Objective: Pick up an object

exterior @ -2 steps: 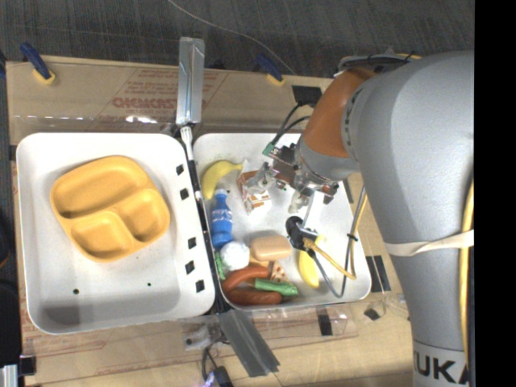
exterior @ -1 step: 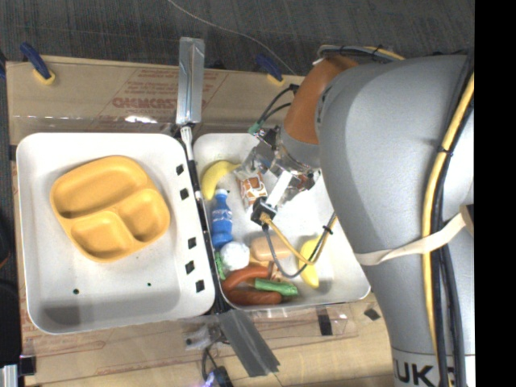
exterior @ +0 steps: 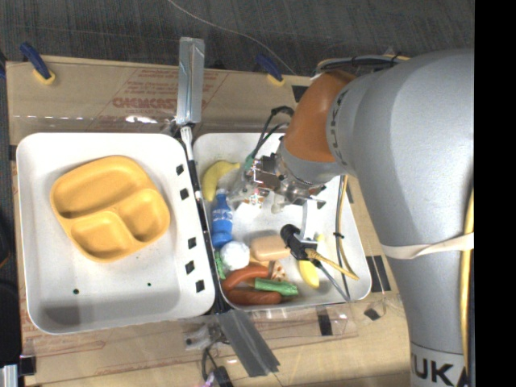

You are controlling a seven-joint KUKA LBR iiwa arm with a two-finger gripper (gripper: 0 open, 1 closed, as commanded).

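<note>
Lying nearest the camera, along the near wall of the right-hand bin (exterior: 360,285), are two red sausages (exterior: 251,297), with one green piece (exterior: 284,289) touching them. On the grey arm (exterior: 419,135), low at the view's right, the letters "UKA" are showing. Just behind the sausages, one white ball (exterior: 235,255), one tan block (exterior: 268,247) and one small yellow fruit (exterior: 309,274) are sitting. One blue bottle (exterior: 221,221) is lying along this bin's left wall, and one larger yellow fruit (exterior: 214,176) is resting beyond it. The gripper (exterior: 262,184) is hanging over the bin's middle, near the bottle and the larger fruit; whether it is released or clenched cannot be told. The left-hand bin (exterior: 32,216) is holding one yellow divided tray (exterior: 109,208). Farther back, red print is running across the cardboard (exterior: 149,99), too faint to read, and two blue clamps (exterior: 36,63) are gripping its far edge.
</note>
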